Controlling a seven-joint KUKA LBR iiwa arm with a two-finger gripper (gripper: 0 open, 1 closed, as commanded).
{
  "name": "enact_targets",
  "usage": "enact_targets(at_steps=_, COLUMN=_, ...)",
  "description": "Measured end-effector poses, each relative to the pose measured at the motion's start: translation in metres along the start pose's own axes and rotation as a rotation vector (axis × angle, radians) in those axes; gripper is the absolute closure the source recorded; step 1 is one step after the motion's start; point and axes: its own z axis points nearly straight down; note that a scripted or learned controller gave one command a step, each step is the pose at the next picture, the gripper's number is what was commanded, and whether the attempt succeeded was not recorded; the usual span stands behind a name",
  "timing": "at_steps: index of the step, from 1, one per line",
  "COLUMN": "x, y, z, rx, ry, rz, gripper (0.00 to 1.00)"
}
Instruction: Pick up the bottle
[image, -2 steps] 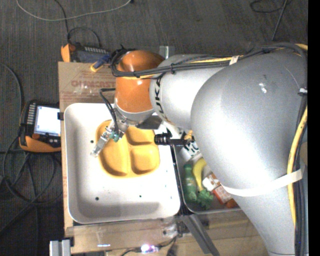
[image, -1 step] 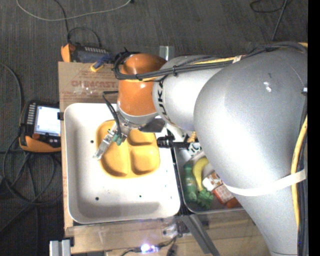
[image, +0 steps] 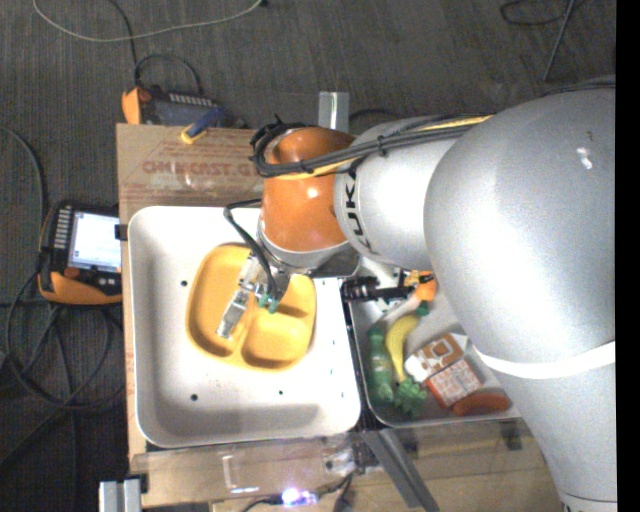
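The green bottle (image: 378, 362) lies in the right bin (image: 372, 415), near its left wall, beside a banana (image: 400, 340). My gripper (image: 252, 305) hangs over the left bin (image: 160, 330), just above a yellow divided plate (image: 215, 300). It stands open, with only the plate's surface between its fingers. The orange wrist band (image: 300, 200) and the grey arm cover the back part of both bins.
The right bin also holds a red-and-white box (image: 450, 372), a red item (image: 480, 404), a green leafy piece (image: 408, 396) and an orange item (image: 427, 290). A cardboard sheet (image: 185, 165) lies behind the left bin. A handheld controller (image: 85, 250) sits at the left.
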Motion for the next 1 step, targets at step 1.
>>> enact_targets(at_steps=1, x=0.0183, y=-0.0162, z=-0.0043, rx=-0.012, ry=-0.020, rz=-0.093, gripper=0.00)
